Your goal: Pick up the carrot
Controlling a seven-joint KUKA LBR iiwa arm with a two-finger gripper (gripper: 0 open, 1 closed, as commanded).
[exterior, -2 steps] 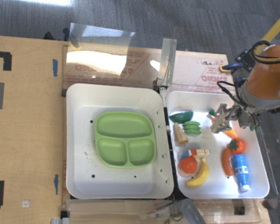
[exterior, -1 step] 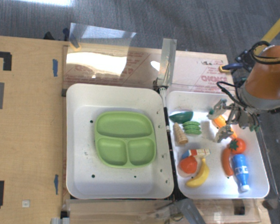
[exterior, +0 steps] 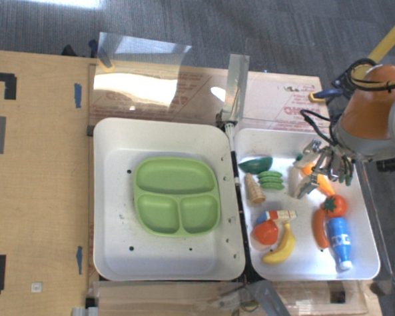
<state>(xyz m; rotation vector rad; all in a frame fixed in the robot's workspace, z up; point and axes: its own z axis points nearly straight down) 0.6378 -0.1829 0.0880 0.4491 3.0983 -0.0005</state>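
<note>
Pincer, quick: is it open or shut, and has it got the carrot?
Pincer: down over the orange carrot in the right bin; open or shut cannot be told, nor whether it holds it.

The gripper (exterior: 317, 169) sits over an orange piece, probably the carrot (exterior: 323, 184), and covers most of it; whether the fingers touch or grip it cannot be told. The arm (exterior: 377, 111) is cut off by the right edge. A red item (exterior: 320, 230) lies partly under the blue bottle (exterior: 339, 241). The bottle's label is too small to read.
</note>
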